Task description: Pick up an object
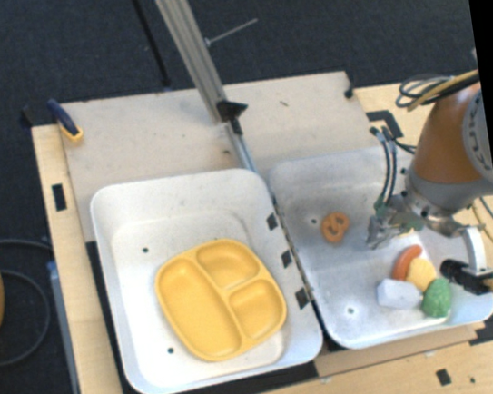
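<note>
Gripper: the two-finger gripper [382,233] hangs low over the right white bin [338,315]; jaw state cannot be told.
Candidates: small brown pretzel-shaped toy [334,226] just left of gripper; cluster of orange, yellow, white and green toys [416,284] below it.
Progress: nothing visibly lifted; the grasp remains to be done.

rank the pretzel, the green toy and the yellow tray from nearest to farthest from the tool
Measured from the tool in the right bin:
1. Pretzel, just to its left in the same bin.
2. Green toy, below it near the bin's front right corner.
3. Yellow tray, over in the left bin.
</note>
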